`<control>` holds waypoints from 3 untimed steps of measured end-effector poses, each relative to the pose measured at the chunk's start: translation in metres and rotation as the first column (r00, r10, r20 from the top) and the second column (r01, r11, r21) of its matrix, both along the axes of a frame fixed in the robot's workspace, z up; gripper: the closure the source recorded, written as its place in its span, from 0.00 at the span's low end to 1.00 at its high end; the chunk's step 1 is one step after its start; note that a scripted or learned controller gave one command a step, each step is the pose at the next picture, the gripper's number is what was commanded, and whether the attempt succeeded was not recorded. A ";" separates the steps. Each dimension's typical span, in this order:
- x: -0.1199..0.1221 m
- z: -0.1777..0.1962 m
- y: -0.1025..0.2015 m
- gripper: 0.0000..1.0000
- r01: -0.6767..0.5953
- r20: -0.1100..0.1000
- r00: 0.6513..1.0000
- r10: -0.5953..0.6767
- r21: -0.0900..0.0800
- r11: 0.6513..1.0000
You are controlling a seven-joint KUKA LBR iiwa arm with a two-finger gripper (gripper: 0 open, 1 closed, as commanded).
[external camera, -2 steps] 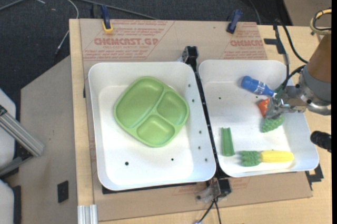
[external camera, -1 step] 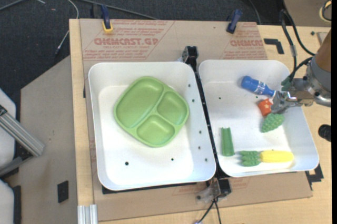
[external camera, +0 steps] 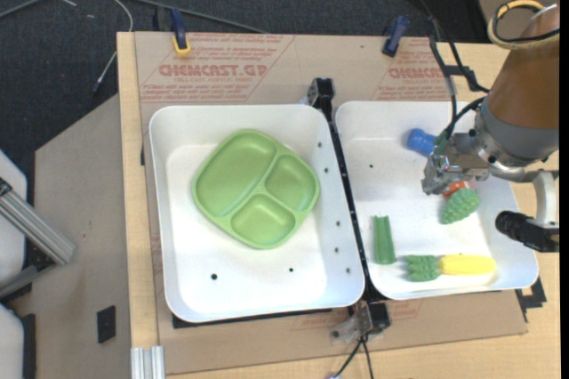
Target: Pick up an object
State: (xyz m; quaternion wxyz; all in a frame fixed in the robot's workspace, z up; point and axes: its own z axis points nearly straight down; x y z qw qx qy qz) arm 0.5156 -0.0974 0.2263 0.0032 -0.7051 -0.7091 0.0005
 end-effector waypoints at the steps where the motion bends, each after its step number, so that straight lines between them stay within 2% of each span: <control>1: 0.005 -0.009 0.059 1.00 -0.001 -0.001 1.000 0.001 0.000 1.000; 2: 0.019 0.002 0.112 1.00 -0.001 0.005 1.000 0.001 -0.002 1.000; 3: 0.036 -0.009 0.168 1.00 -0.001 0.003 1.000 0.001 -0.002 1.000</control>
